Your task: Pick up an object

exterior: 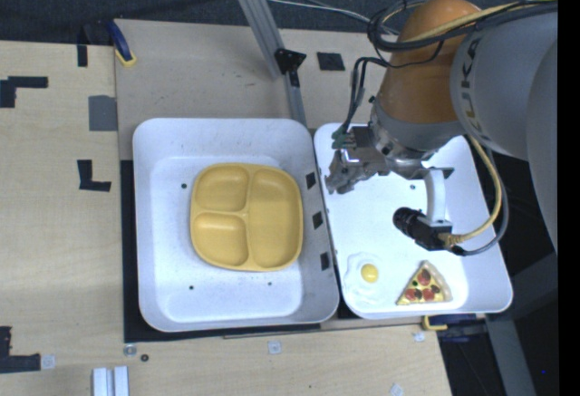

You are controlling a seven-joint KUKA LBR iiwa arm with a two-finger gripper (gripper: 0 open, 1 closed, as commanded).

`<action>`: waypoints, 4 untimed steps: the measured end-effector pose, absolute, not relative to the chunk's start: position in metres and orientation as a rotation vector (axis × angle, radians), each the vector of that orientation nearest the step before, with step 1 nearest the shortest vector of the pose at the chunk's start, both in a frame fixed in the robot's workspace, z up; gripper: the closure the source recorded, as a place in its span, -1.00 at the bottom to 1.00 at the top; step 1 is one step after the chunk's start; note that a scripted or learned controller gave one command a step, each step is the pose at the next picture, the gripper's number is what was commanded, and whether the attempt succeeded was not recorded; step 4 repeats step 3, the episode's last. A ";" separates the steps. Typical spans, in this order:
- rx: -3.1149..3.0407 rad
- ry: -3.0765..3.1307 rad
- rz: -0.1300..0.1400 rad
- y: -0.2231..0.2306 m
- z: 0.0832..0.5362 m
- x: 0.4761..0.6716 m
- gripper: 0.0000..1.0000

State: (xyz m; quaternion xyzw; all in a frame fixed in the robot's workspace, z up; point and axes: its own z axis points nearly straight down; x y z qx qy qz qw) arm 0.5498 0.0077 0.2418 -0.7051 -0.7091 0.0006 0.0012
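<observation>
Left bin (pixel 163 294): white plastic, smooth, slight sheen, few dark specks. Right bin (pixel 480 281): same white plastic, glossier under light. Divided plate (pixel 246 216): yellow plastic, smooth, matt to satin. Fried egg toy (pixel 364 276) and pizza slice toy (pixel 424 285): look like moulded plastic, glossy. Bench (pixel 54 231): pale wood-look board, matt, black tape patches. Arm (pixel 517 68): grey shell smooth, satin; orange band (pixel 433 32) glossy. Gripper (pixel 343 169): dark metal-looking parts, dull. Slanted strut (pixel 254 0): bare metal, brushed look. Floor far side: dark, rough, carpet-like.
</observation>
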 end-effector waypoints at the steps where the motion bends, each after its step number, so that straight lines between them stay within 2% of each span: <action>1: -2.211 -2.227 0.002 0.058 0.242 0.544 1.00; 2: -2.214 -2.225 0.004 0.102 0.233 0.534 1.00; 3: -2.217 -2.223 0.004 0.100 0.233 0.535 -1.00; 4: -2.217 -2.223 0.004 0.100 0.233 0.535 -1.00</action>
